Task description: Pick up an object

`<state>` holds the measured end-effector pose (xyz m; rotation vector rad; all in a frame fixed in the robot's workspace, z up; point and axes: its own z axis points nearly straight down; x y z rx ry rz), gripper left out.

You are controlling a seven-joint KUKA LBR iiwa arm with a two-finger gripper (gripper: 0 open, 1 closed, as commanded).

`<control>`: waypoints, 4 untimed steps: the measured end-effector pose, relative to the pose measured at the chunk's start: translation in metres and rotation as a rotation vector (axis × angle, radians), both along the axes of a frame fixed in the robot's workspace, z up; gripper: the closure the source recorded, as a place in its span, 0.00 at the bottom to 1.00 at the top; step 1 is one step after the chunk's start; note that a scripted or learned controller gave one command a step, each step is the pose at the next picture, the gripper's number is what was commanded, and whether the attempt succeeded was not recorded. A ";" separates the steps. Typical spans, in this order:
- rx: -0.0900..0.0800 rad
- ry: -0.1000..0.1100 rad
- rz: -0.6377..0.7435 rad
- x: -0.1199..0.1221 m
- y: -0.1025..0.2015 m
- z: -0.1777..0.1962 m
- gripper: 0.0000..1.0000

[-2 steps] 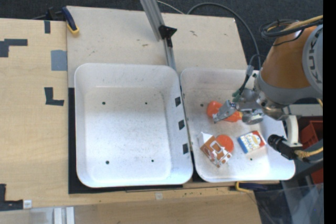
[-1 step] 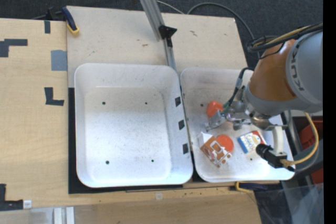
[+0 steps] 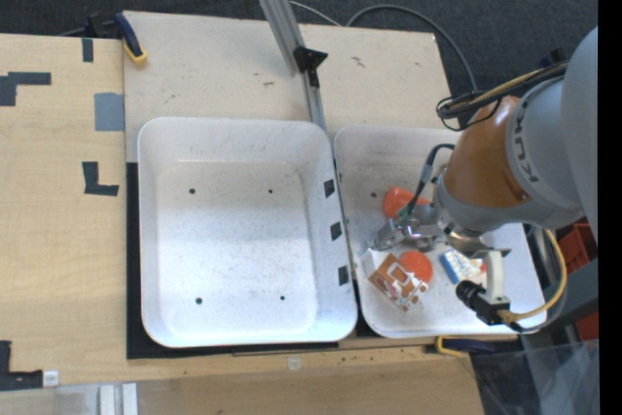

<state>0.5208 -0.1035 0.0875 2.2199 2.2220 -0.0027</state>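
The right bin holds a small cluster of objects. An orange round piece lies near its middle. A second orange-red round piece sits lower, touching a brown and white patterned packet. A small blue and white item lies to their right. My gripper hangs low over this cluster, between the two orange pieces, under the grey arm with its orange band. Nothing is visibly held in it.
The left bin stands beside the right one, sharing a raised rim. A slanted metal rail crosses the bench behind the bins. A blue and yellow clamp sits at the back left.
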 end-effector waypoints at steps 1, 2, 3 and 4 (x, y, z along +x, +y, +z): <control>0.002 0.001 0.001 0.000 0.001 0.012 1.00; 0.001 -0.005 0.001 0.010 0.005 0.068 1.00; 0.001 -0.004 0.002 0.015 0.015 0.118 1.00; 0.001 -0.005 0.001 0.016 0.015 0.170 1.00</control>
